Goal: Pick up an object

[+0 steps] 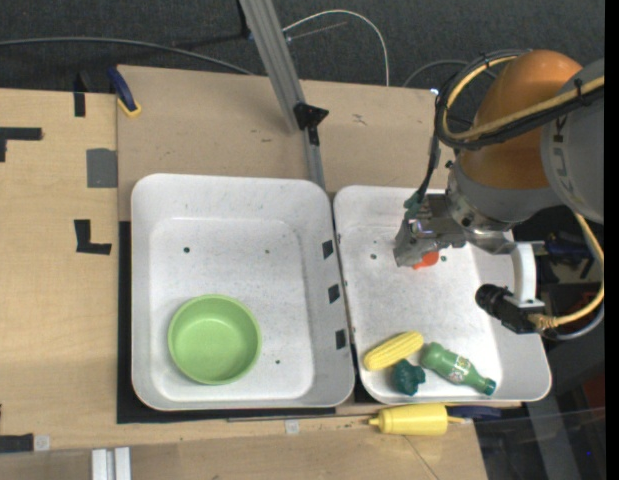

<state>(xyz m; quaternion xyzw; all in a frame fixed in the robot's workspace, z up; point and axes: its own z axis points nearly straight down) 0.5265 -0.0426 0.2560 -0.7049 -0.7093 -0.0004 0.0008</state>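
My gripper (419, 243) hangs low over the upper middle of the right bin (374, 298). A small red-orange object (426, 260) peeks out just beneath its tip, mostly covered by it; whether it is touched or held is hidden. Along the right bin's near edge lie a yellow corn cob (392, 350), a green bottle (456, 366) on its side, and a small dark green piece (407, 377) between them. In the left bin (229, 208), a light green bowl (215, 339) sits upright at the near left.
A yellow bottle-like object (413, 420) lies on the bench just outside the right bin's near rim. A grey metal pole (279, 58) slants down to the bins' far junction. Black cables loop around the arm's orange band (519, 118) at the right.
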